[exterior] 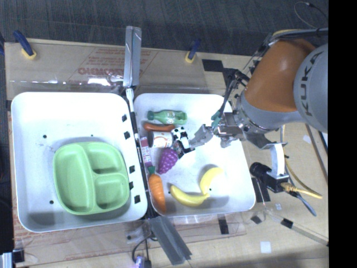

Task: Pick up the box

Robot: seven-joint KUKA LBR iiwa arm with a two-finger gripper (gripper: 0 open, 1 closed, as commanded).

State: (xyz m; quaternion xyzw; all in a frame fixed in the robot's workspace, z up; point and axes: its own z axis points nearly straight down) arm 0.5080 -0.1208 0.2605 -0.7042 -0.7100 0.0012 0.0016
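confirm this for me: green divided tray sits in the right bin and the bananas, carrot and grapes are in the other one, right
Not quite. The camera view shows the green divided tray in the left bin. The bananas, carrot and grapes lie in the right bin.

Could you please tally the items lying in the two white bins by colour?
Green: 2 – divided tray, bottle
Yellow: 2 – bananas
Orange: 1 – carrot
Purple: 1 – grapes
Red-brown: 1 – sausage
Red and white: 1 – box
Total: 8
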